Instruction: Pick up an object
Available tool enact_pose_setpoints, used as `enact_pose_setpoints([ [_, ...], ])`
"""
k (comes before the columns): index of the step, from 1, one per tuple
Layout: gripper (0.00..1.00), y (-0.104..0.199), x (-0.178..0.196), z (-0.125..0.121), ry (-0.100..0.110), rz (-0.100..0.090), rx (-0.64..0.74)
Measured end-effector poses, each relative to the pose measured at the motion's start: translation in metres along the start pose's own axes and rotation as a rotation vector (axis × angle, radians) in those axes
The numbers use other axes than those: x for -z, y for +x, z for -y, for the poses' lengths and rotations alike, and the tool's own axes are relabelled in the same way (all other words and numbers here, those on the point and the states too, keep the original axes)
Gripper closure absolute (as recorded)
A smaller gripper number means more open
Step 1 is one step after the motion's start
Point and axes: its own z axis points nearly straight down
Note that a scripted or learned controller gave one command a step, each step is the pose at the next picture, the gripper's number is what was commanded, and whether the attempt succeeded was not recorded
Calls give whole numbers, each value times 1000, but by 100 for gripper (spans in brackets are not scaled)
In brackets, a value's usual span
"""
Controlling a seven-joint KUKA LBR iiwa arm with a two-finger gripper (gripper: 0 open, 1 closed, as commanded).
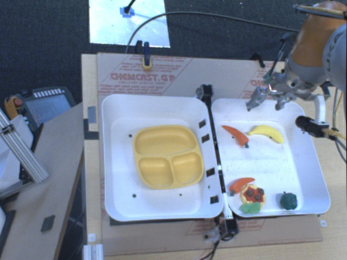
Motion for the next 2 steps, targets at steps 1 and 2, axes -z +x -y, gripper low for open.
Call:
enact_pose_setpoints([
  [1, 0, -10, -49, 0, -1, 0, 0],
  [2, 0, -16, -96, 6, -1, 0, 0],
])
